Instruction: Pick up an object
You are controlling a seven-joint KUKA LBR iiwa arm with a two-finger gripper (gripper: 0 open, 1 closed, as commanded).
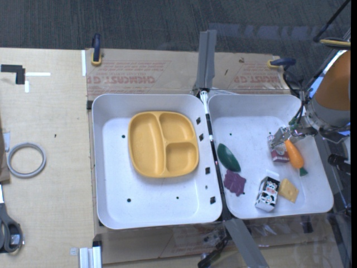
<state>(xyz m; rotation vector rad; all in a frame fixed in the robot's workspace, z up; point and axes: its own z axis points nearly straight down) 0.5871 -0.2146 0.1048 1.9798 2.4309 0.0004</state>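
Observation:
My gripper (278,139) is low over the right side of the right bin (245,119), reaching in from the right under the orange wrist band. Directly below it lie an orange carrot (295,154) with a green tip and a small pink-red item (280,157), both close against the gripper's end. A yellow cheese wedge (289,190) and a black-and-white milk carton (268,194) sit nearer the front of this bin. A green leaf-shaped piece (228,157) and a purple piece (235,182) lie at its left side.
The left bin (111,177) holds a yellow divided plate (163,144). A grey divider bar (206,60) runs between the bins at the back. A tape ring (24,159) and scissors (9,233) lie on the bench at far left.

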